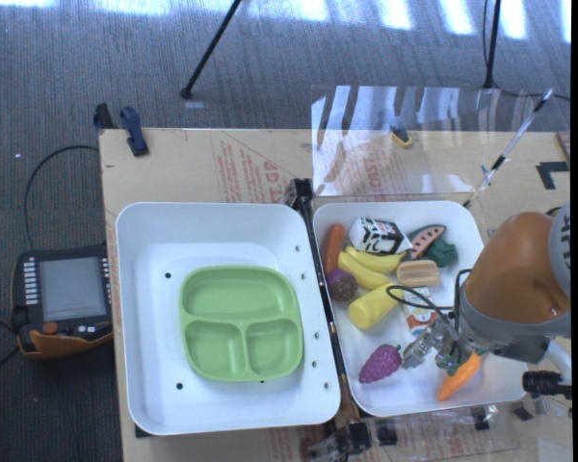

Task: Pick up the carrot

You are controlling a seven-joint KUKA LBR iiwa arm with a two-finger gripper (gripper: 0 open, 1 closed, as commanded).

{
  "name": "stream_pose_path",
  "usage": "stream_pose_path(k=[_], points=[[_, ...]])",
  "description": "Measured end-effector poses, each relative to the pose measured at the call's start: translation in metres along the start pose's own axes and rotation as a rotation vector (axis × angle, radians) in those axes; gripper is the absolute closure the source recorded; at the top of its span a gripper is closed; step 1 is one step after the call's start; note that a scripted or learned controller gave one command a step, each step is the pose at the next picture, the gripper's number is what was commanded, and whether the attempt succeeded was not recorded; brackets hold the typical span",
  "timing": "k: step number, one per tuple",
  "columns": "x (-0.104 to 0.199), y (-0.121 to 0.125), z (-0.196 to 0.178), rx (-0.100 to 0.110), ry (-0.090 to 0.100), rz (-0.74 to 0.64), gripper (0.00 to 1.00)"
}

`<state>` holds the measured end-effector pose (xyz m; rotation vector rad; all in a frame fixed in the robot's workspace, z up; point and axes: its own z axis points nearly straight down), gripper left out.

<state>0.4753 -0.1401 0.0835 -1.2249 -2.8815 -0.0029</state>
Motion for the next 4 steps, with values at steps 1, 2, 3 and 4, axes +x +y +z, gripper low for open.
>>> stream_pose_path(k=[1,2,3,4], points=[[-0.054,-0.050,-0.031,-0.001,-0.009,-0.071,1.00],[-0.024,-0.019,0.000,-0.001,-0.002,-0.230,1.00],[-0.027,-0.024,-0.036,-0.002,-0.007,-0.191,1.00],[-0.031,-0.029,-0.065,-0.002,-0.007,-0.125,1.00]])
